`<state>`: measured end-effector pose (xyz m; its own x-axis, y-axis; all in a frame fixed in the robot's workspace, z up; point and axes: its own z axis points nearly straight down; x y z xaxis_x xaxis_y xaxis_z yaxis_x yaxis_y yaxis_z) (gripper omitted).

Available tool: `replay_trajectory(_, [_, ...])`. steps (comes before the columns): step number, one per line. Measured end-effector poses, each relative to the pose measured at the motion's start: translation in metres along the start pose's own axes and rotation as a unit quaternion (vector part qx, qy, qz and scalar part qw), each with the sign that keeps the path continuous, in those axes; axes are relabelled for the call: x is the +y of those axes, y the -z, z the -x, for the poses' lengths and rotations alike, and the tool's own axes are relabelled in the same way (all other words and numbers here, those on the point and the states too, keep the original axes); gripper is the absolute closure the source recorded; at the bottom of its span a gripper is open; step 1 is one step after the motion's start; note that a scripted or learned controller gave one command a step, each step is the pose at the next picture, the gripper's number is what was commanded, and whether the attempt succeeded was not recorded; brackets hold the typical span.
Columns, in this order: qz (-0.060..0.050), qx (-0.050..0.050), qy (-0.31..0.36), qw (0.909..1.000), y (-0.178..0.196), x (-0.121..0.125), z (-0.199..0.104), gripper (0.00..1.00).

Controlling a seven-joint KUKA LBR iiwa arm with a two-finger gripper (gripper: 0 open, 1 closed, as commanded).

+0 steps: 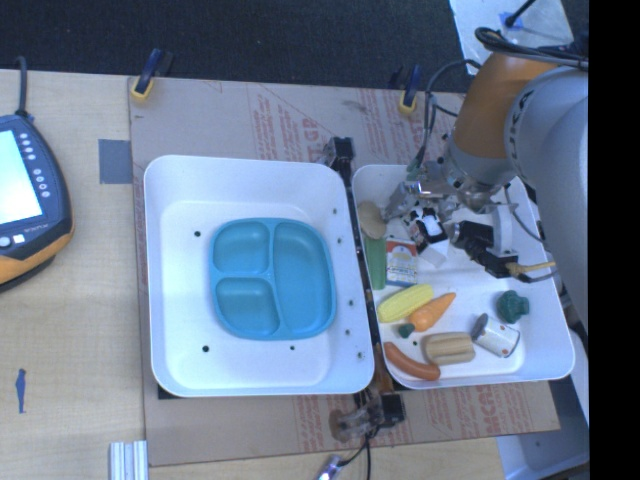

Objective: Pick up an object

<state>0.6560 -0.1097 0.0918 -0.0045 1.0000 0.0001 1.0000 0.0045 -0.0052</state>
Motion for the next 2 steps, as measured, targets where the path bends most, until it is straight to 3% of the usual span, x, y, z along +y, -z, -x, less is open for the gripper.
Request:
replay_trajectory(1, [-0.001,0.000,0.000,1.0000,0.000,0.000,-0.015,0.00])
replay_trajectory(2, [0.000,-0.001,0.001,1.0000,0.012,0.001,-0.014,1.00])
